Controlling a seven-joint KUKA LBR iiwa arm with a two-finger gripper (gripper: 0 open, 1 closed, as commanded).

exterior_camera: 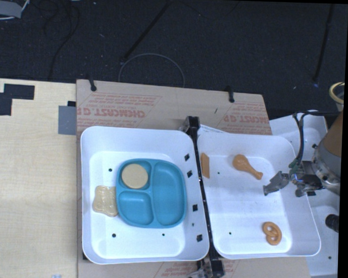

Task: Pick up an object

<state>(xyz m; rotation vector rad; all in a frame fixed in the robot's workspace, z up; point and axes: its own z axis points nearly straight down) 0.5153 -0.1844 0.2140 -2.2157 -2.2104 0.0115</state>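
Observation:
In the right bin [238, 242] a tan drumstick [246, 165] lies toward the back, and a brown pretzel [272, 232] rests near the front right corner. A thin orange-brown stick [205, 165] lies along that bin's left wall. My gripper [287, 187] hangs over the right side of this bin, to the right of the drumstick and above the pretzel. Its fingers [273, 185] are spread open and hold nothing.
The left bin [99, 144] holds a blue divided tray [160, 198] with a round tan cookie [134, 176] in its back left compartment. A pale waffle-like piece [105, 200] lies against the tray's left side. A black divider [196, 182] separates the bins.

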